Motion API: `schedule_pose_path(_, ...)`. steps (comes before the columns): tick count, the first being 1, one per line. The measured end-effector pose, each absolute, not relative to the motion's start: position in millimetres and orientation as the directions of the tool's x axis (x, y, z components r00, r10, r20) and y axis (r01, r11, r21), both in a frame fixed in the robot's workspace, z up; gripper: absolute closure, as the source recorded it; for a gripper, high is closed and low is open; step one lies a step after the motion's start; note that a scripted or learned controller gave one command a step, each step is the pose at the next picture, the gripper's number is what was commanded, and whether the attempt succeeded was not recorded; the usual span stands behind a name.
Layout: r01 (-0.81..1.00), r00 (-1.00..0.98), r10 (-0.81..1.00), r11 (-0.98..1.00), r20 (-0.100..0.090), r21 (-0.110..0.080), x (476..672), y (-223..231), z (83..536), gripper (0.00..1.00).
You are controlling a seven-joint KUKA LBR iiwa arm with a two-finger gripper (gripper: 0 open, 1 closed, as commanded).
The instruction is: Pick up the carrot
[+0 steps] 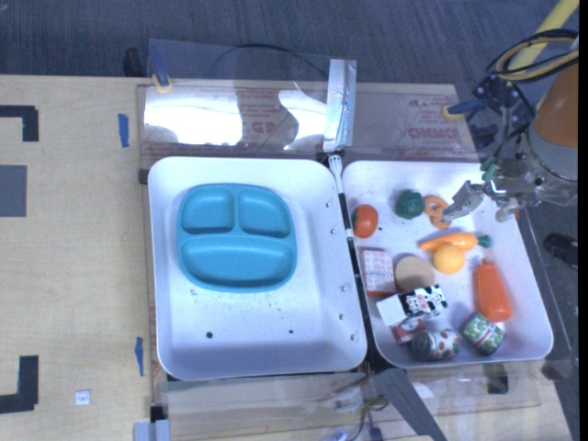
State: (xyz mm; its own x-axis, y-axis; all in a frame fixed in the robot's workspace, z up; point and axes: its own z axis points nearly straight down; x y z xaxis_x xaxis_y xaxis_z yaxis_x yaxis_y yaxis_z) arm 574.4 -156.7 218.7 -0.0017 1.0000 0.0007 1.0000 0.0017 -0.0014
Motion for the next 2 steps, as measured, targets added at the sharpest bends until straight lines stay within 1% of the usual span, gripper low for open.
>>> schedule_pose_path(1,0.995,-0.1,0.995,0.1,0.003,-0.011,535.7,-196.2,97.1,0.0)
schedule_pose_path(2,0.995,-0.101,0.995,0.101,-0.002,0.004,540.7,-195.9,113.2,1.0)
